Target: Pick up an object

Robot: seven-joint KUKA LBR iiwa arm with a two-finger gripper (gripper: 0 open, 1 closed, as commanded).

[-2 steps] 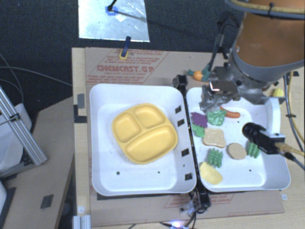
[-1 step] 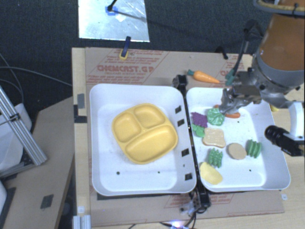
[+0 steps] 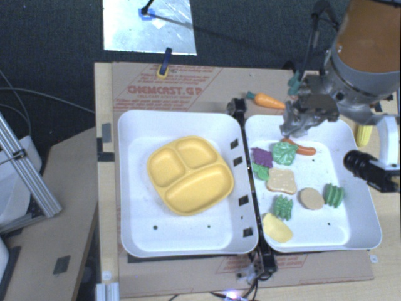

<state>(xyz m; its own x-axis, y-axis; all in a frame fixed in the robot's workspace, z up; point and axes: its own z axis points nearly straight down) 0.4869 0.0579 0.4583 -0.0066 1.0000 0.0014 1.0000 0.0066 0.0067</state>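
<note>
While scanning from nine o'clock across the bench, meeting first the left bin [image 3: 125,168], holding nothing but a yellow divided plate [image 3: 190,174] and lying flat near its middle, probably parked there as a place to set things down. Sitting well off at twelve o'clock from that bin: a shiny foil sheet [image 3: 149,16] and a small blue-and-yellow clip [image 3: 164,63], both outside the work.

Crossing to the right bin [image 3: 326,231], finding the pickable toy food scattered loosely, mostly apart, so likely leaving room for a reach. Lying at ten o'clock in that bin: a purple piece [image 3: 262,157] touching a leafy green piece [image 3: 284,153], with a thin orange carrot [image 3: 305,149] just beside it. Resting toward the centre: a slice of bread [image 3: 281,181]. Lying at seven o'clock: a ridged green piece [image 3: 282,207] and a yellow lump [image 3: 277,228]. Sitting at four o'clock from the bread: a round tan biscuit [image 3: 311,198] next to another green piece [image 3: 334,194]. Lying outside the rim at twelve o'clock: a second carrot [image 3: 266,100].

Hanging over the bin's eleven o'clock corner, just above the leafy green piece: the gripper [image 3: 292,129], reaching in from three o'clock. Not possible to tell whether open or closed; carrying nothing visibly. Judging by that position, aiming at the leafy piece or the thin carrot. Risking a nudge of the crowded neighbours rather than a clean hold, being packed so close there.
</note>
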